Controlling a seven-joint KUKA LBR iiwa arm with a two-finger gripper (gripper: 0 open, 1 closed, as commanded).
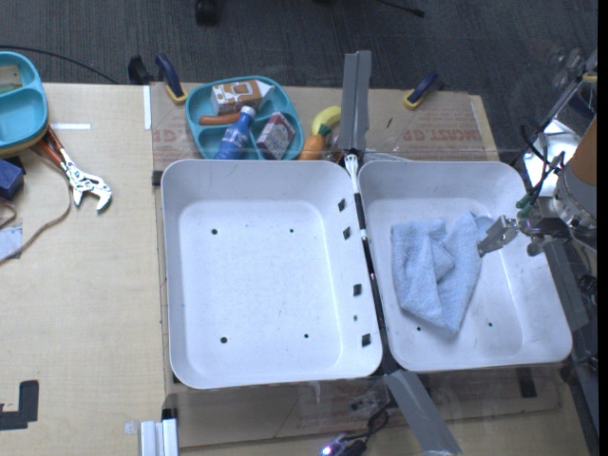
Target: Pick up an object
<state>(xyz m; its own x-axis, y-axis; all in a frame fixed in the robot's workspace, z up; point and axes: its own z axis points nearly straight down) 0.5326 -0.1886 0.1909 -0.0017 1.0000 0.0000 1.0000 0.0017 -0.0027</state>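
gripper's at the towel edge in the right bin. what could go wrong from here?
1. The gripper sits at the upper right corner of the crumpled light blue towel; a pinch there may catch only a thin fold that slips out on the lift.
2. The towel is bunched and draped, so if lifted it could drag across the right bin or snag its rim.
3. The gripper is low near the bin floor; going deeper risks scraping it.

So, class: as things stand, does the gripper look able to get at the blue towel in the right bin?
Probably yes. The gripper sits just at the right edge of the towel, inside the right bin, and nothing lies over or beside the towel to block it.
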